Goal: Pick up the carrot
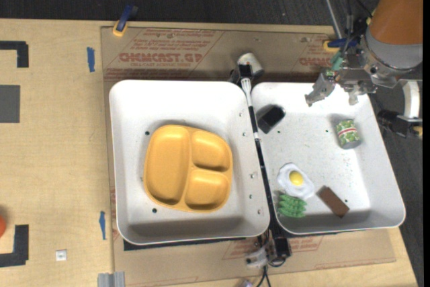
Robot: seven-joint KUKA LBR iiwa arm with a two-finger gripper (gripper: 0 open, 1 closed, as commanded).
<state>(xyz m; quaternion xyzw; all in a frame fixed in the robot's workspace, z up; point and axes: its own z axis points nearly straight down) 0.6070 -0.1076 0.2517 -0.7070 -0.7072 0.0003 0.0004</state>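
Cardboard (161, 50) under bins reads "CHEMCAST GP" — hand (334, 87) open wide over right bin (383, 165), holding nothing.

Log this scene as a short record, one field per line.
left bin: yellow divided plate
right bin: black block, green can, fried egg, green pea pods, brown bar
carrot: none seen in the bins
gripper: over right bin's far edge, open, holding nothing
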